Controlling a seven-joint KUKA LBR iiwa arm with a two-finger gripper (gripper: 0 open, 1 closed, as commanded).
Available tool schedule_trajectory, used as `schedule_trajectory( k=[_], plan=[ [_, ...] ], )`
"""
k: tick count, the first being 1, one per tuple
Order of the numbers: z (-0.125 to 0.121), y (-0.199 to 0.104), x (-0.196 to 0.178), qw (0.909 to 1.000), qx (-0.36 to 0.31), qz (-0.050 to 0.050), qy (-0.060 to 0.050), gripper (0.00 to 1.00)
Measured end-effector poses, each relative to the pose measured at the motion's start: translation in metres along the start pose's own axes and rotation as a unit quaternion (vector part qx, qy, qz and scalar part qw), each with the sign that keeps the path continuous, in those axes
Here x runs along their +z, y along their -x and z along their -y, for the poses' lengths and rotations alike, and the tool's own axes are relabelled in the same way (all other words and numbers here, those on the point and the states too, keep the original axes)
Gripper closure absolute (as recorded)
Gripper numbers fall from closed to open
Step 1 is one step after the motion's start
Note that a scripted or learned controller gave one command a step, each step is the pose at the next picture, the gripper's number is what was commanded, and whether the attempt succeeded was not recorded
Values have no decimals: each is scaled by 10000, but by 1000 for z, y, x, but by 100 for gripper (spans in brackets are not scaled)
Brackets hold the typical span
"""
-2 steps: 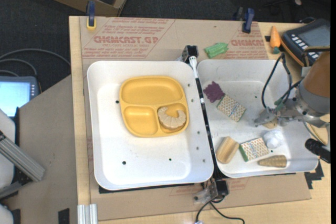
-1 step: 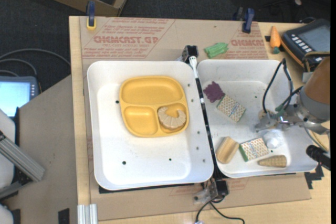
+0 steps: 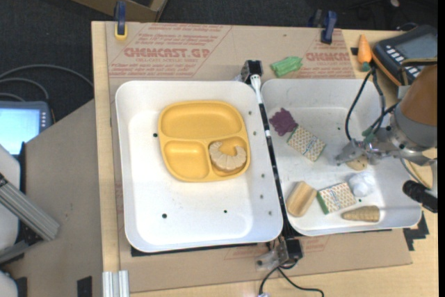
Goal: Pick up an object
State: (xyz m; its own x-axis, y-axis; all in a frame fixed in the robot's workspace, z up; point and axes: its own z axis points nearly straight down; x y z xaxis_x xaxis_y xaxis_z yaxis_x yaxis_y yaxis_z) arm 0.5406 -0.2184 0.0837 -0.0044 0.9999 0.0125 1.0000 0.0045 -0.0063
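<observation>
White right bin (image 3: 316,90) keeps our pickable clutter together; we hover our gripper (image 3: 354,158) over a tan piece (image 3: 357,164), grip state unclear.

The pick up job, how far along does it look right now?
Early. The gripper is low in the right bin, over a small tan piece, but a grasp can't be confirmed. The purple piece, patterned packet and cone lie untouched. A lift is still left.
</observation>
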Motion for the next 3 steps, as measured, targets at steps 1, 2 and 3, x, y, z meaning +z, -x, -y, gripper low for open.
schedule_trajectory(
  k=[1, 2, 3],
  plan=[
    [18, -3, -1, 10000, 9, 41, 22, 0],
    [14, 0, 0, 10000, 4, 6, 2, 0],
    [14, 0, 0, 10000, 0, 7, 8, 0]
  ],
)
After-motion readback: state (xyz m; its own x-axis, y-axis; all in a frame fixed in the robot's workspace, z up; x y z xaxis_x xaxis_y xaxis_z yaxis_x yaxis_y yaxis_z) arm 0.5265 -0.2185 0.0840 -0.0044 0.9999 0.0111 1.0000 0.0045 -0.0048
